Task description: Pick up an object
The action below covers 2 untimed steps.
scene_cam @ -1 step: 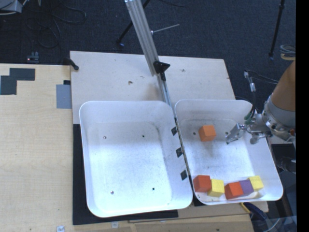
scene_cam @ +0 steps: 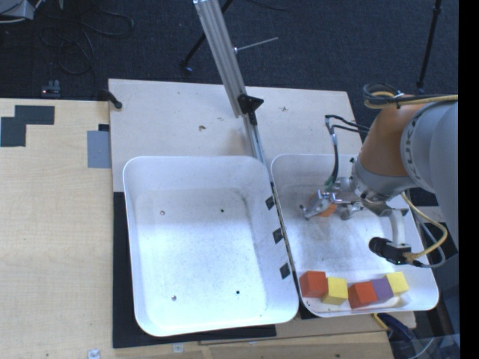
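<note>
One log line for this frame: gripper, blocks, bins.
gripper: low in right bin, orange item at tips, grasp unclear | blocks: row along right bin's near wall | left bin: no blocks

Five small blocks lie in a row along the near edge of the right bin (scene_cam: pixel 426 294): an orange-red block (scene_cam: pixel 313 283), a yellow block (scene_cam: pixel 336 289), a red block (scene_cam: pixel 362 293), a purple block (scene_cam: pixel 382 288) and another yellow one (scene_cam: pixel 397 281). They sit close together, touching.
</note>
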Available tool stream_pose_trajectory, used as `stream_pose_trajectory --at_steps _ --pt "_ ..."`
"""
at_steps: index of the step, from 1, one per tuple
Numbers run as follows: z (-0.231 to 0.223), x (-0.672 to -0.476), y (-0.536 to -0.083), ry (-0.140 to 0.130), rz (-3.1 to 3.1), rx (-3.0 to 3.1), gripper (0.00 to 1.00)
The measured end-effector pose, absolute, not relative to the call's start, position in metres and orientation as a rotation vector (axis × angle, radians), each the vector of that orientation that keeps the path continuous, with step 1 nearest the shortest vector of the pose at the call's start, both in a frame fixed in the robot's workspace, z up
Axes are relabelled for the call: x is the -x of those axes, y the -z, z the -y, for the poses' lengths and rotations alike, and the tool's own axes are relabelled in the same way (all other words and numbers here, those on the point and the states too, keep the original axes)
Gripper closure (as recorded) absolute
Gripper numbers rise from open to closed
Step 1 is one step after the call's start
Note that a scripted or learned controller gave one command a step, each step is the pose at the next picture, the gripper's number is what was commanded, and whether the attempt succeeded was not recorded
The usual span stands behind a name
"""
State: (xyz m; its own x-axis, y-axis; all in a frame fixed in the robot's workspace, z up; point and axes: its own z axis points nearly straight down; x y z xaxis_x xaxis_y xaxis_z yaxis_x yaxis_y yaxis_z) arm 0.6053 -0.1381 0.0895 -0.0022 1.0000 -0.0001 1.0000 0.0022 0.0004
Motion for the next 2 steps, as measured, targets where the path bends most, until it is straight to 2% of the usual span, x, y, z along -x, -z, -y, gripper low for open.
stream_pose_trajectory --at_steps 1,2 --pt "0.0987 -0.628 -0.0908 -0.001 -2.225 -2.218 0.0" --pt "0.1008 -0.6267 -0.1003 0.005 -2.226 -2.219 1.0"
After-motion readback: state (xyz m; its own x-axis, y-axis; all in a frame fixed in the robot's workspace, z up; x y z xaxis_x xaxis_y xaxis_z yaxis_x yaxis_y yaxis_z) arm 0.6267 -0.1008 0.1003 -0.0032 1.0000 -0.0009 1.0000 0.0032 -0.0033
